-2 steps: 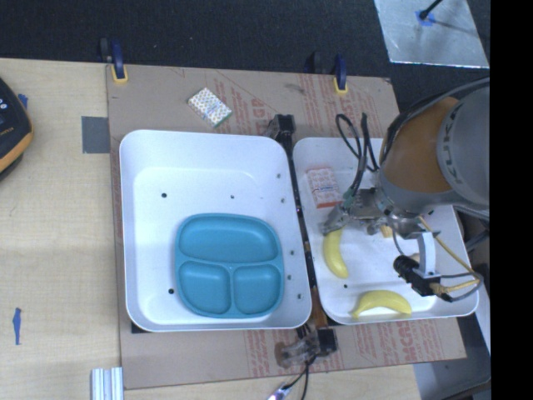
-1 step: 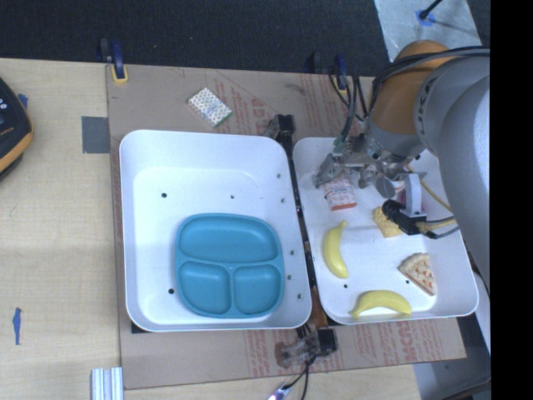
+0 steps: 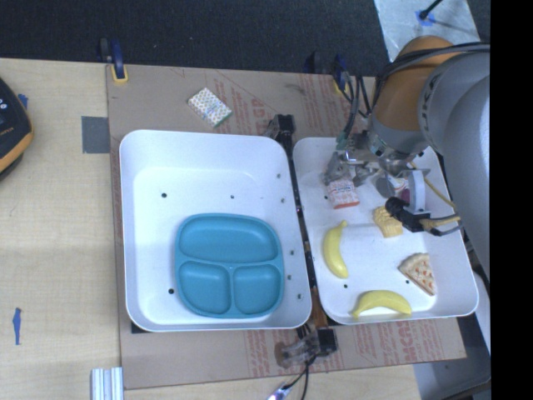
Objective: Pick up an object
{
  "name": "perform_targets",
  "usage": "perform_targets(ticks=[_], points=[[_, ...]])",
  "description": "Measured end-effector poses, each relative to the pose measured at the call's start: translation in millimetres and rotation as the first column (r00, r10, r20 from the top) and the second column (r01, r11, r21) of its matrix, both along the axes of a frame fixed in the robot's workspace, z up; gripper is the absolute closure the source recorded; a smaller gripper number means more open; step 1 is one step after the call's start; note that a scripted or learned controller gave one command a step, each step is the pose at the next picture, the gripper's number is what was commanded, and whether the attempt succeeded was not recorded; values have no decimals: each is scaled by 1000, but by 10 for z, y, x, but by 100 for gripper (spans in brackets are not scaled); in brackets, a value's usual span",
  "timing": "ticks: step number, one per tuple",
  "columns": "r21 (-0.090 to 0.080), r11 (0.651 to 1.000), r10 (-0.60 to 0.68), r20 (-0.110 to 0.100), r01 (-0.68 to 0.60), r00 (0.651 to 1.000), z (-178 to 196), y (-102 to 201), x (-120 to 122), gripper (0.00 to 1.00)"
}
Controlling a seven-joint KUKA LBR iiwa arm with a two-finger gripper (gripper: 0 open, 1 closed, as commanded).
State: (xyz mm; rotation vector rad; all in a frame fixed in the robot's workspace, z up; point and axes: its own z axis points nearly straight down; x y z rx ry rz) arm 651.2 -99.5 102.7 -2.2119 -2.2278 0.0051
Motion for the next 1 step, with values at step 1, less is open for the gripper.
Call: perform_targets(ticks=[1], points=[[1, 1000, -1, 1, 1, 1000, 897, 570, -861, 100]])
